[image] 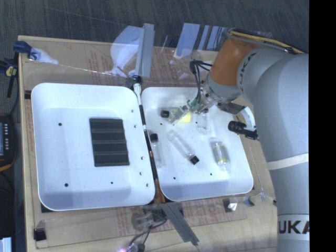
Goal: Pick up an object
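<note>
My gripper (196, 106) hangs low over the back of the right bin (239, 182), under the orange-banded wrist (228, 62). It is right beside a small yellow object (184, 118) and a black-capped clear piece (166, 113); whether it touches either cannot be told. A clear tube with a black cap (183, 148) lies slantwise at the bin's middle. A clear vial with a yellowish content (221, 155) lies to the right. A small black-capped vial (154, 138) sits by the left wall. In the left bin (47, 188) lies a dark ribbed block (108, 142).
The grey arm (278, 119) covers the right bin's right edge. A metal bar (144, 49) and clear plastic sheets (126, 46) stand behind the bins. A black divider strip (146, 135) runs between the bins. Dark equipment (6, 140) sits at the bench's left edge.
</note>
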`<control>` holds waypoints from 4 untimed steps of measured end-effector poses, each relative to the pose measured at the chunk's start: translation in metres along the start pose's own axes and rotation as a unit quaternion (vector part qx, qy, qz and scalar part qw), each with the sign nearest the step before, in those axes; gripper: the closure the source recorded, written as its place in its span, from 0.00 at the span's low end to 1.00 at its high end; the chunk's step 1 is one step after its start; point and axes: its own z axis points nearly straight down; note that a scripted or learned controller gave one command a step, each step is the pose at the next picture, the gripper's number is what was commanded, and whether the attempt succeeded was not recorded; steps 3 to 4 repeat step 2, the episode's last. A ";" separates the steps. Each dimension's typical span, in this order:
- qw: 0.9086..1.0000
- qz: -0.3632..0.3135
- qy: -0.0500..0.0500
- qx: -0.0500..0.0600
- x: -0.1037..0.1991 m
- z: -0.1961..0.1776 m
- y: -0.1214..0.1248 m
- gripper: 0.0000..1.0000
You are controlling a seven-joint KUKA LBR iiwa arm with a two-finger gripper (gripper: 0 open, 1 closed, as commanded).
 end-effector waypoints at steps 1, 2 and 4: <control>1.000 -0.001 0.002 0.003 0.001 -0.005 -0.001 1.00; 1.000 -0.029 -0.003 -0.003 0.053 -0.145 0.028 1.00; 1.000 -0.029 -0.003 -0.003 0.053 -0.145 0.028 1.00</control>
